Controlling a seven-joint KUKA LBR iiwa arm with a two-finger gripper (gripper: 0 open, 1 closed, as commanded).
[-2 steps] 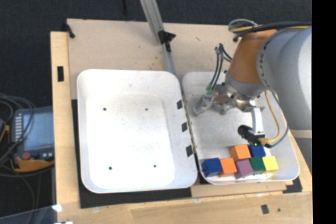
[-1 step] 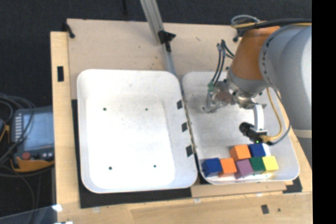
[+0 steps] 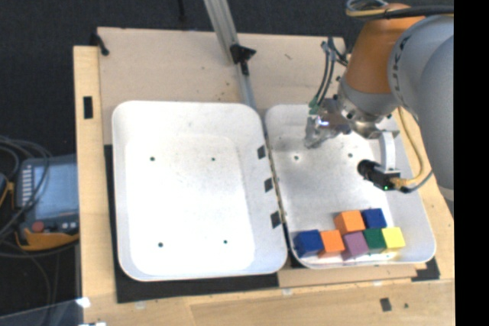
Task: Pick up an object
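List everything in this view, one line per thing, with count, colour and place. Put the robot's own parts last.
blocks: seven, clustered at the near edge of the right bin: two blue, two orange, one purple, one green, one yellow.
right bin: one, white, right half of the bench.
left bin: one, white, left half of the bench.
bench: one, tan board under both bins.
metal strut: one, silver, slanting in from the top to the gap between the bins.
handheld device: one, grey and orange with cables, left of the bench.
arm: one, grey with orange band, entering from the right.
gripper: one, metal, over the far left part of the right bin.
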